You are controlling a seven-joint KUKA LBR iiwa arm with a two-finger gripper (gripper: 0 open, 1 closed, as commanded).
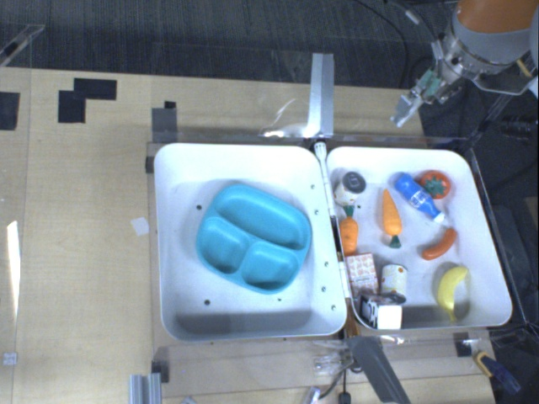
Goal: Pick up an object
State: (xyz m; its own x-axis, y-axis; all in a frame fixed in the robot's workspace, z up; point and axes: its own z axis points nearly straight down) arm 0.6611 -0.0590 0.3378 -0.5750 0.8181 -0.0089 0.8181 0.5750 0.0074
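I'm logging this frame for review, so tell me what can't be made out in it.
- Gripper, camera view: small and blurred, so whether it is open or shut is unclear.
- Arm: cut off by the top and right edges.
- Small white and black items at the right bin's near left corner: crowded together and too small to identify.
- Blue bottle's label: too small to read.

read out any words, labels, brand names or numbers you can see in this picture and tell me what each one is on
No text can be read here.
Blue bottle: its label is too blurred to read.
Patterned small box: print too small to make out.
White cup and the dark-and-white package: markings too small to read.
Blue divided tray: no markings.
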